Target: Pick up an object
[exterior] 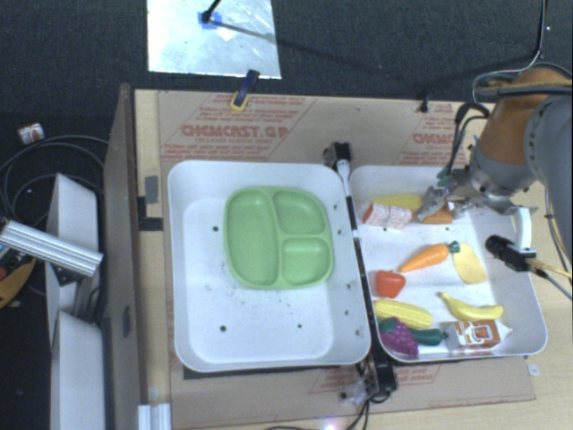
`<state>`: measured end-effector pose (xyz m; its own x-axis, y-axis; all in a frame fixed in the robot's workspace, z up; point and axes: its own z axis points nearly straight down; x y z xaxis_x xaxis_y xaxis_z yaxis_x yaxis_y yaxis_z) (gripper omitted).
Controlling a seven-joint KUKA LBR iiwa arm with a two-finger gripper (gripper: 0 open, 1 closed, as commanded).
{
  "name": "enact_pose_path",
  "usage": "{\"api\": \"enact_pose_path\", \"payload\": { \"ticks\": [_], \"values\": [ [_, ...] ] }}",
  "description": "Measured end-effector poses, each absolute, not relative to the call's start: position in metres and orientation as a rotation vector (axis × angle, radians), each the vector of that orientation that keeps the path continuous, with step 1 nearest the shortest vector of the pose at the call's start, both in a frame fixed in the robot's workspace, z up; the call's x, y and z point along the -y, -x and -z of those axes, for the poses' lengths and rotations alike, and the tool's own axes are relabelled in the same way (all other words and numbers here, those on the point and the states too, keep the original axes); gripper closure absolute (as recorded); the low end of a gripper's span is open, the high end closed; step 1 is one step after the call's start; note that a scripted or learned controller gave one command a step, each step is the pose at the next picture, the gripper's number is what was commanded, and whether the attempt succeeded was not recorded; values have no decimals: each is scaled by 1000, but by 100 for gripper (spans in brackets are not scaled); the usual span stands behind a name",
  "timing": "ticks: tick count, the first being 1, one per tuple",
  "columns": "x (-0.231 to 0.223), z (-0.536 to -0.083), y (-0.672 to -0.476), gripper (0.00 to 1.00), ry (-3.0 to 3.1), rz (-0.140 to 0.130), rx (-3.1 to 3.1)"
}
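Orange toy piece (436,213): lies right at the tip of the tool (445,201), at the far end of the right bin (537,330).
Tool: low over that piece; whether it is wide or narrow, cannot tell.
Nearby: snack packet (387,214) just beyond the tool, toy carrot (424,257) near it, banana (473,309) and corn cob (404,312) well apart.
Left bin (197,330): green divided plate (277,238) inside, far from the tool.
Progress: tool looks placed for a grasp; nothing visibly lifted, so closing and raising remain.

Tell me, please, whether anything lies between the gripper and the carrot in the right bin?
Nothing visible does. The gripper hovers at the far end of the right bin, over an orange item beside the white packet. The carrot lies just nearer the camera, with bare bin floor between them.
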<state>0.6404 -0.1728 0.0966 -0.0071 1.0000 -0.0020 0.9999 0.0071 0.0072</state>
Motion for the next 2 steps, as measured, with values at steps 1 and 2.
{"api": "enact_pose_path", "payload": {
  "ticks": [1, 2],
  "values": [
    [165, -110, -606, 100, -2221, 1, -2221],
    [125, -84, -596, 100, -2214, -1, -2225]
  ]
}}
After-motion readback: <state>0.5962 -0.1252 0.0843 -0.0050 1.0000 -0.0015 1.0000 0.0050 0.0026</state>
